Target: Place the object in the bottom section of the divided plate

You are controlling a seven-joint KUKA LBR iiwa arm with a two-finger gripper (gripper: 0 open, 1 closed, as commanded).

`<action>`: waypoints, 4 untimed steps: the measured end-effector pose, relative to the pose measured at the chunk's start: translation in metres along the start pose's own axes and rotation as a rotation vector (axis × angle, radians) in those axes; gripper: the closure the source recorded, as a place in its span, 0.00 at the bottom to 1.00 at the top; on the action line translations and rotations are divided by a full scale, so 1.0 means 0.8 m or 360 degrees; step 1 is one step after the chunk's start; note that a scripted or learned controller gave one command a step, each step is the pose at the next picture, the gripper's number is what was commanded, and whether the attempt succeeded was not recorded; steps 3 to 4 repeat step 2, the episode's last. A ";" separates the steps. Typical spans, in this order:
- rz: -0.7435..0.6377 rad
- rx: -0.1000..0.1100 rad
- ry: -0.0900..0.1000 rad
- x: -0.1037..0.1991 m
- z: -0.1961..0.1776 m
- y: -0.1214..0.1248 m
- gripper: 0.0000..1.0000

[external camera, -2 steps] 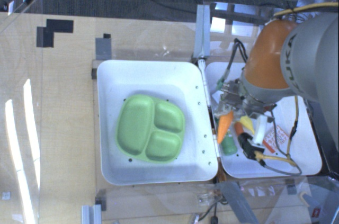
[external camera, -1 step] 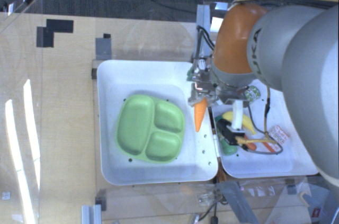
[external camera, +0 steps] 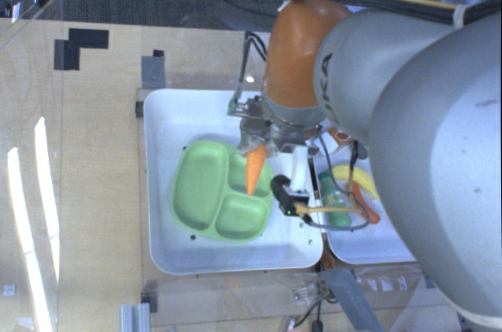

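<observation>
Left bin (external camera: pixel 169 244): green divided plate (external camera: pixel 205 185). Gripper (external camera: pixel 255 144) above the plate's right edge, jaws closed on the top of an orange carrot (external camera: pixel 253 168) hanging point-down over the plate. Right bin (external camera: pixel 369 248): yellow banana (external camera: pixel 357 177), green item (external camera: pixel 333 201).

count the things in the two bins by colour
green: 2, the divided plate in the left bin and an object in the right bin
orange: 1, the carrot over the plate
yellow: 1, the banana
total: 4, others may be hidden under the arm
</observation>
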State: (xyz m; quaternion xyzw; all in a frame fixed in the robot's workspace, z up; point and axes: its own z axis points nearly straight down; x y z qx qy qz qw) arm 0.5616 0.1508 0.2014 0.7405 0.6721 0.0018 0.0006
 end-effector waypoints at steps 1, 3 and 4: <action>-0.0222 0.0001 0.0000 0.104 -0.010 0.000 1.00; -0.0222 -0.0001 0.0000 0.104 -0.011 0.000 0.00; -0.0222 -0.0001 0.0000 0.104 -0.011 0.000 0.00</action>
